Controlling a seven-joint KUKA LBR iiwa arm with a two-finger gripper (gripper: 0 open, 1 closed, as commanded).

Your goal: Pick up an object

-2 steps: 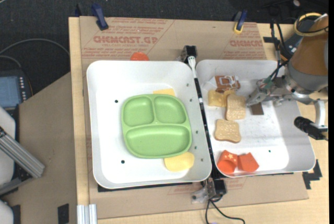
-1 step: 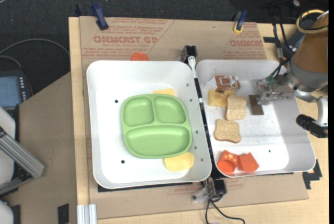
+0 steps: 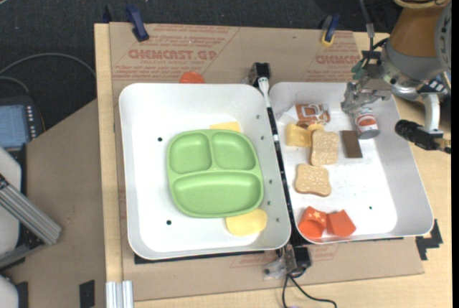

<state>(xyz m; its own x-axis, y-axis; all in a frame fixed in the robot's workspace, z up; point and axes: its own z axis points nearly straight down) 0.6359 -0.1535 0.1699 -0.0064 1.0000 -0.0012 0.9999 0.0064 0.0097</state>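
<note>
Claw (image 3: 356,104): low over the far end of the right bin (image 3: 409,177); whether it is wide or narrow I cannot tell.
Nearest thing: small can (image 3: 366,125) just beside the claw, brown bar (image 3: 351,144) near it.
Open room: bare floor along the right bin's right side.
Right bin: toast slices (image 3: 319,164), cheese cube (image 3: 298,135), orange pieces (image 3: 326,222).
Left bin (image 3: 140,156): green divided plate (image 3: 214,172) over yellow pieces (image 3: 245,222).

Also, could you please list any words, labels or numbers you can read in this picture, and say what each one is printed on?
"CHEMCAST GP": red print on the brown board behind the left bin, last letters uncertain.
Red print on the board behind the right bin: too blurred to read.
Orange-and-white packet in the right bin: markings too small to read.
</note>
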